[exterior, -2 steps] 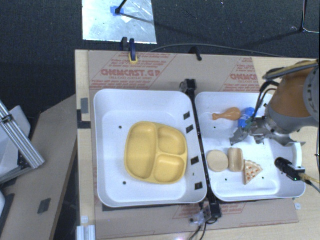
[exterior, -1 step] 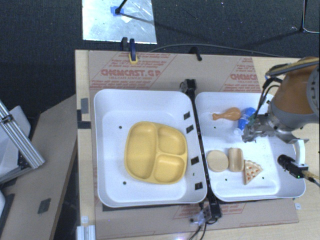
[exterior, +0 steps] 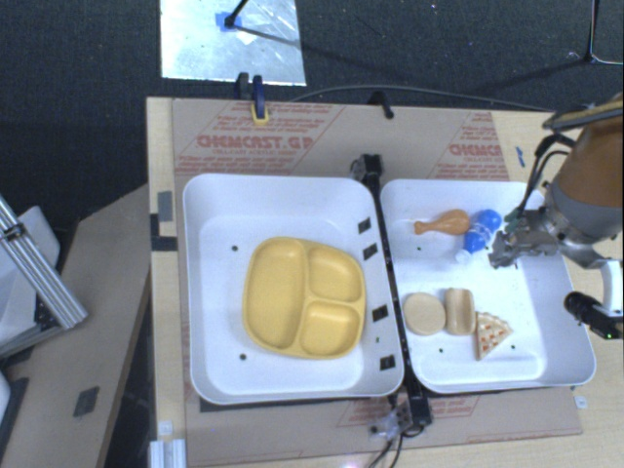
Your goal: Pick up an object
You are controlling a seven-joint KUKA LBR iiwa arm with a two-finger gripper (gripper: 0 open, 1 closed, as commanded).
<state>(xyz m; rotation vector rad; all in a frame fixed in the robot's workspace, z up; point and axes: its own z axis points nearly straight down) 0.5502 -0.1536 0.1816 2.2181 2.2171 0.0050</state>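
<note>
Bench bins: left [exterior: 210,261] holds tray [exterior: 304,297]; right [exterior: 556,359], toy food [exterior: 458,312].

Glossy yellow plastic tray [exterior: 303,298] in smooth white plastic bin [exterior: 219,213].

A single fixed camera is mounted above the bench [exterior: 322,135] and looks down at a slant, far enough off to take in both white bins side by side, the left bin [exterior: 210,291] and the right bin [exterior: 556,359], along with dark floor beyond the far edge. The far side of the bench lies toward the top of the frame. The arm [exterior: 590,178] enters from the right edge.
</note>
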